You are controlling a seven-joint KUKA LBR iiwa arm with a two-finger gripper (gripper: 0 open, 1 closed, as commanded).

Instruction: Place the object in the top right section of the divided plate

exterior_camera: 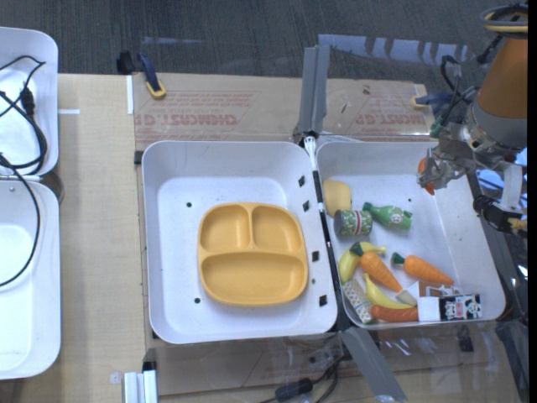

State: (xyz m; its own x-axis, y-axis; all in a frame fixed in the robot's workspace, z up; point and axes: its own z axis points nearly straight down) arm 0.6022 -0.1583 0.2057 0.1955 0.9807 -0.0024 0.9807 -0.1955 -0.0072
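A yellow divided plate (252, 253) lies in the left white bin (164, 225), with two small sections at the back and one wide section in front. The right bin (470, 250) holds toy food: a pale yellow piece (336, 196), a small green can (354, 222), a green bottle (390, 217), two carrots (376, 269) (425, 269), bananas (348, 263) and a small black-and-white carton (457, 307). My gripper (435, 173) hangs over the back right part of the right bin, above and to the right of the bottle. Nothing shows under its tip.
A grey divider post (312, 91) stands at the back between the two bins. White basins with black cables (21, 124) sit at the far left. A blue-and-yellow clamp (149, 75) lies on the bench behind the left bin.
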